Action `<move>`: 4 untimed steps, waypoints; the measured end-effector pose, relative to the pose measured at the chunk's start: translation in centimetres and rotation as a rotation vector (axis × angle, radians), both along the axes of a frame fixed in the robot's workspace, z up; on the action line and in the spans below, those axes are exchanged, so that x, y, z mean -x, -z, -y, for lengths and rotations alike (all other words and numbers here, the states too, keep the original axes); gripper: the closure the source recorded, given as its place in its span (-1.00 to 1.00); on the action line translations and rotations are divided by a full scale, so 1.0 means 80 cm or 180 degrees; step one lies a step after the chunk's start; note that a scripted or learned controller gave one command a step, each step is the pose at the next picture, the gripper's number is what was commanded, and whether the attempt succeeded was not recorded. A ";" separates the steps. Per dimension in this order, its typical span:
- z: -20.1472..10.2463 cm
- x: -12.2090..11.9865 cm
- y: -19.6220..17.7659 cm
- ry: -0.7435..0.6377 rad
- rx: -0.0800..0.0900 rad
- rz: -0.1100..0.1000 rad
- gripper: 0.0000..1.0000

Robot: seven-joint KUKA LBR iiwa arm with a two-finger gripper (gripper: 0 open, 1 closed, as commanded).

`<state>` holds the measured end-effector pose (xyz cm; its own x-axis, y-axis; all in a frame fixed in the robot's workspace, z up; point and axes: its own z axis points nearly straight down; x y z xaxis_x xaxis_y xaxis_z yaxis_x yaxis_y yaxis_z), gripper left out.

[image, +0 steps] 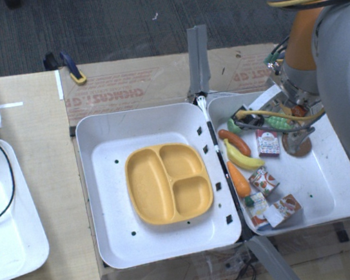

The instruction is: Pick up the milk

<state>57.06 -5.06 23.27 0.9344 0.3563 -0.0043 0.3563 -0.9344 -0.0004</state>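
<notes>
The arm (342, 78) reaches in from 3 o'clock and hangs over the right bin (340, 199), since the toy food lies there. The left bin (103, 179) holds only a yellow divided plate (168, 183). The gripper (295, 123) sits low at the right bin's 1 o'clock, among a banana (243, 158) and a carrot (238, 180); how wide it stands I cannot tell. The milk (268, 143), judged to be the small red-and-white carton, lies just at its 8 o'clock, ungrasped.

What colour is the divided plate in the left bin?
Yellow-orange, plain; the divided plate shows clearly in the camera view.
</notes>
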 end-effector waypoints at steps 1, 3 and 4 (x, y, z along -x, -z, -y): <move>0.021 0.098 0.053 -0.0005 -0.0004 -0.0008 -1.00; 0.056 0.047 0.108 0.0510 -0.0002 -0.0009 -1.00; 0.067 0.039 0.129 0.0526 -0.0002 -0.0008 -1.00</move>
<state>53.92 -10.43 12.97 0.9802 0.1978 -0.0065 0.1978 -0.9802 -0.0018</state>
